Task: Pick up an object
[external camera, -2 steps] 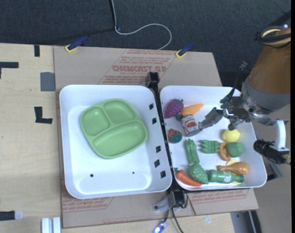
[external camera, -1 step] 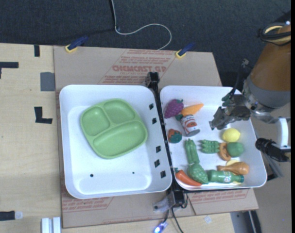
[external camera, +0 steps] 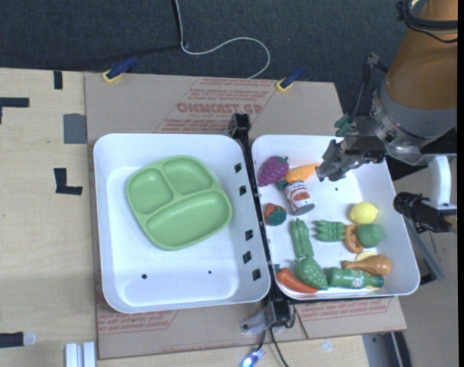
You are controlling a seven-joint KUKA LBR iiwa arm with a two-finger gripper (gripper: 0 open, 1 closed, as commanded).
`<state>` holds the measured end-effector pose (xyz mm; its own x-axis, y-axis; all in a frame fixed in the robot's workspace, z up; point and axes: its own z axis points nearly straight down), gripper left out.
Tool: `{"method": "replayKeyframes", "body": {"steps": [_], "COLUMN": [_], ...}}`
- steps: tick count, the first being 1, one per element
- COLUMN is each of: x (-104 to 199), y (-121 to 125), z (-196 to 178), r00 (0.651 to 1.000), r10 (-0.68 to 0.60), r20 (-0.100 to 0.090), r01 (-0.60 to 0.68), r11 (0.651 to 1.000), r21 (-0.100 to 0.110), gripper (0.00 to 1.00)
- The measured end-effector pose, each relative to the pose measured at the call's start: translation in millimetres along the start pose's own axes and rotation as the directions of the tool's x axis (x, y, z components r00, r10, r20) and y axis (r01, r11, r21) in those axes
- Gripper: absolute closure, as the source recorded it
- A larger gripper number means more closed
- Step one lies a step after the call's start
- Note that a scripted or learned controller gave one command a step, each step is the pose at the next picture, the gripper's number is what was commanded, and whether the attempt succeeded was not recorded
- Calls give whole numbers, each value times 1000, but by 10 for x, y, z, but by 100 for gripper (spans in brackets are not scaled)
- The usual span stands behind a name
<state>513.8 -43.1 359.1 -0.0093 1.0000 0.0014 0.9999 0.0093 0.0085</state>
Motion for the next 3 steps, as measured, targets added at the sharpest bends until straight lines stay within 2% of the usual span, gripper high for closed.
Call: {"method": "replayKeyframes", "body": {"steps": [1,2,3], "x": [364,789,1034], "y": [-221,-290,-288], "z": [1840,630,7], "r00": [1000,1000,1000], "r10": [5,2,6], "r20": [0,-2,1], "r01": [-5,-2,-6], "r11": [1000,1000,1000], "r21": [29,-1,7], "gripper": [100,100,100]}}
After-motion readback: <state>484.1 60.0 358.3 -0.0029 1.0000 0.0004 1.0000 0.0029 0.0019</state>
